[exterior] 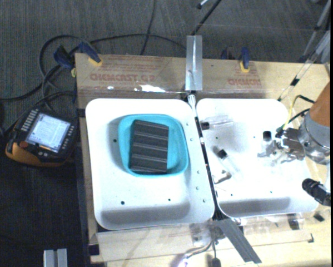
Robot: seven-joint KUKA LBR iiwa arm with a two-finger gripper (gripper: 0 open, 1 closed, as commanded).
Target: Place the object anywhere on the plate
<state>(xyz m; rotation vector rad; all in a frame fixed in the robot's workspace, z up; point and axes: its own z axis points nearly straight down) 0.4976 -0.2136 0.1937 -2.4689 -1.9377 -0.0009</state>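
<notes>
A dark grey ridged block [149, 146] lies flat on the turquoise plate [179, 152] in the middle of the left bin [144, 204]. It rests inside the plate's rim, tilted slightly. My gripper [276, 147] hangs low over the right side of the right bin [249, 196], far from the plate and the block. Nothing shows in its grasp. The grey wrist with its orange band [317, 128] enters from the right edge.
A small black piece [222, 153] and two clear bits [217, 121] [224, 177] lie in the right bin's left half. A raised ridge [202, 154] divides the bins. A teach pendant [43, 136] sits on the floor at left. Clamps hold the back board.
</notes>
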